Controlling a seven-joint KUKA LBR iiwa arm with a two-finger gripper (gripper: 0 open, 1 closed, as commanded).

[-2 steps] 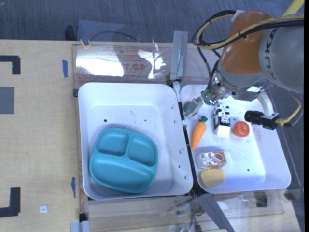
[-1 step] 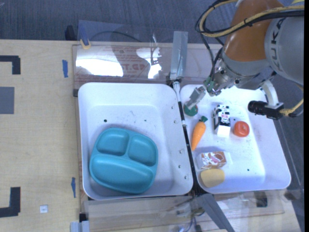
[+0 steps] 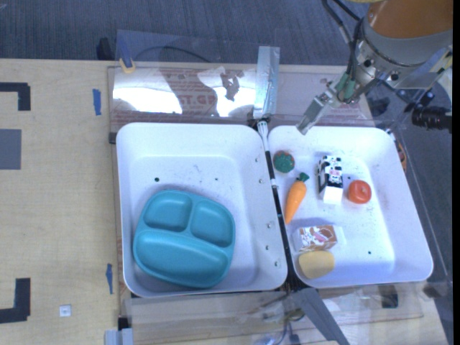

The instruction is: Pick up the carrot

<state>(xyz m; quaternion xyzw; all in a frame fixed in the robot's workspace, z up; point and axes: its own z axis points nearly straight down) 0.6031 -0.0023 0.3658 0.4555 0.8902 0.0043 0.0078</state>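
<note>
The carrot [image 3: 295,200], orange with a small green top, lies in the right bin [image 3: 402,257] close to its left wall, its thick end pointing up and right. My gripper [image 3: 310,116] hangs over the bin's far rim, above and slightly right of the carrot and well apart from it. Nothing is seen held in it.
Around the carrot lie a green round item [image 3: 284,162], a black-and-white carton [image 3: 330,179], a red tomato [image 3: 359,191], a wrapped snack [image 3: 316,236] and a yellow piece [image 3: 316,263]. A teal divided plate [image 3: 185,237] sits in the left bin [image 3: 144,149].
</note>
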